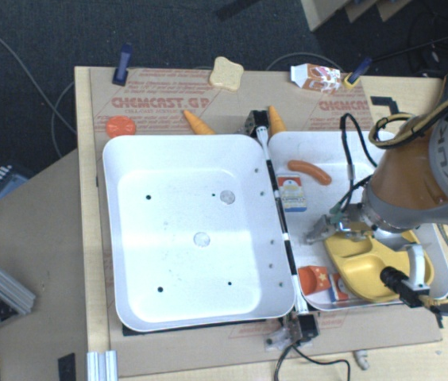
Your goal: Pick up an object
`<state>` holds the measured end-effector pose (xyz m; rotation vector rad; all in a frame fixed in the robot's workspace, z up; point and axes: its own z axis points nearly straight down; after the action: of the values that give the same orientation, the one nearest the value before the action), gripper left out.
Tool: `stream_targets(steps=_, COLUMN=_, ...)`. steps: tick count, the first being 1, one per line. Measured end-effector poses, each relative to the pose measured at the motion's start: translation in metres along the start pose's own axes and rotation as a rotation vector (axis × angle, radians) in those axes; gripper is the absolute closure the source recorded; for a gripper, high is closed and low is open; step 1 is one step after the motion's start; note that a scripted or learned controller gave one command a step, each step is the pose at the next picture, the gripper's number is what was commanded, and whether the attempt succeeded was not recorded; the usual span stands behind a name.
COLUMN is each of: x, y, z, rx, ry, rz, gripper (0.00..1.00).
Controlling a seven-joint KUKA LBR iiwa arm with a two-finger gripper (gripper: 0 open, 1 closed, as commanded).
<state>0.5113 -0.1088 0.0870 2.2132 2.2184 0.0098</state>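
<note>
Gripper (325, 230) low in our right white bin (319, 145).
We cannot tell its grasp; the wrist hides part of the yellow plastic jug (359, 272).

Even, fairly bright overhead light washes the left bin (129, 213) near white, with soft, faint shadows along its walls. The dark floor (33, 22) lies dim. Detail is slightly soft and grainy throughout.

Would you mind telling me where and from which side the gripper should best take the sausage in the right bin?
Probably across the middle of the sausage, coming straight down. It lies flat and clear of the other items, long axis slanting across the right bin, so fingers closing across its narrow width fit best.
</note>
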Motion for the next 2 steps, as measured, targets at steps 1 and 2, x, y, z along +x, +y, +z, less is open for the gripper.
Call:
stream_targets(steps=1, x=-0.001, y=-0.0001, z=-0.0001, rx=0.0, ry=0.002, rz=-0.001, gripper=0.0)
stream_targets(steps=2, x=0.0012, y=0.0006, z=-0.0097, rx=0.0, ry=0.005, rz=-0.002, gripper=1.0)
